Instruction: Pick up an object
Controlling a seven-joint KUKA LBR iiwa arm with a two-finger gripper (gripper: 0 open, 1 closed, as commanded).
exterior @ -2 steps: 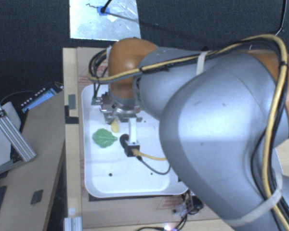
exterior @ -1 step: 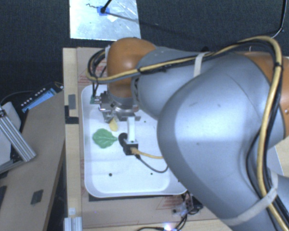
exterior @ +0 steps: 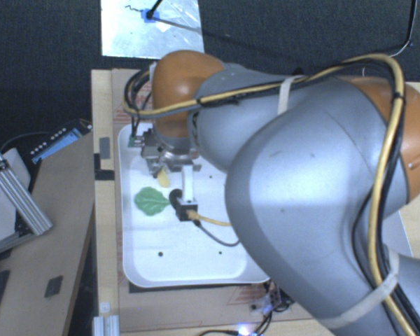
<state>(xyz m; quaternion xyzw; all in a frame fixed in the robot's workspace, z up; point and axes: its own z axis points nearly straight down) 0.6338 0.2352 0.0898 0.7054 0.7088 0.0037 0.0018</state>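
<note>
Green leaf lies flat beside the gripper; claw state unreadable, and fingers may skid over it.

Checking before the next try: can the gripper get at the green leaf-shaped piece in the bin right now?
Probably yes. The green leaf-shaped piece lies flat on the white bin floor with nothing on top of it, and the gripper hangs just beside it.

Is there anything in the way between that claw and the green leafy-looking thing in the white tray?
Nothing visible blocks it. The claw hangs over the shallow white bin, and the flat green leaf-shaped object lies just below and to its left in the camera view, on open tray floor. A small yellowish piece sits near the claw, beside the path.
</note>
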